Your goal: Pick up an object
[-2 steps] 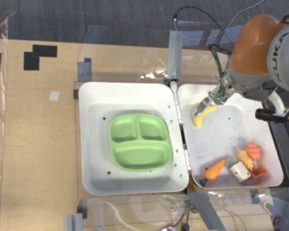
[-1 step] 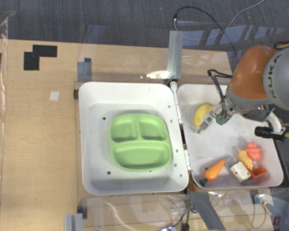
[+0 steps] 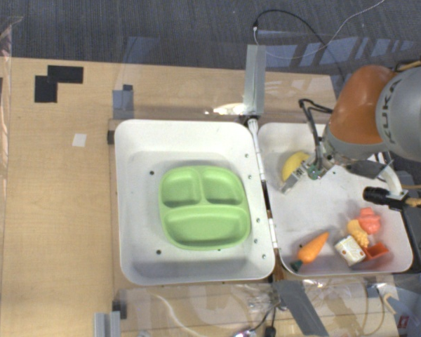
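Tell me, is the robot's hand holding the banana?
It cannot be told. The hand is right at the banana in the right bin, but the grip is too small to see.

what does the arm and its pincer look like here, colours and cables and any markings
The arm is a thick, rounded grey body with a glossy orange band above the wrist and dark lettering on the grey shell beside it. Thin black cables loop along the wrist. The pincer is small, made of grey and dark metal parts, with a green bit near its tip.
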